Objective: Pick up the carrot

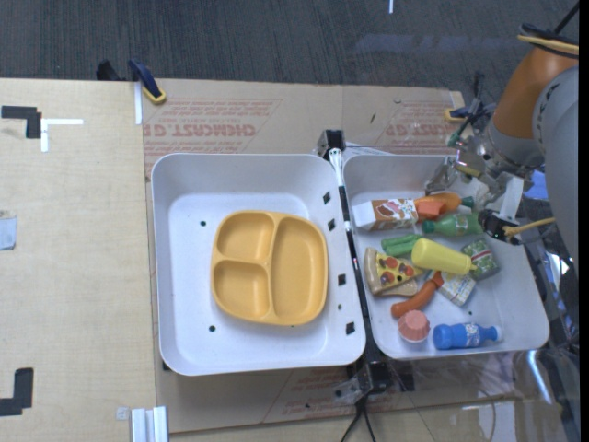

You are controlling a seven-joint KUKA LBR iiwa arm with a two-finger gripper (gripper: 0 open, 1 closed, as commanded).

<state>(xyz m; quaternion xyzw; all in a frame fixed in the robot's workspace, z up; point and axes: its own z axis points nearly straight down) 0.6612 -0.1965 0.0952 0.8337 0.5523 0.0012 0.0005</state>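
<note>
Carrot (438,204) lies lengthwise left-right in the right bin (534,316).

arm (543,90): cut off by right edge | gripper (480,180): fingers too cluttered to read | carrot (438,203): far end partly hidden under gripper

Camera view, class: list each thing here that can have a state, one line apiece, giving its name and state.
Claw: low over the right bin's far edge, by the carrot.
Carrot: lying in the right bin, not lifted.
Yellow plate: flat in the left bin, nothing in its compartments.
Blue bottle: on its side.
Green bottle: on its side.
Pizza slice: lying flat.
</note>
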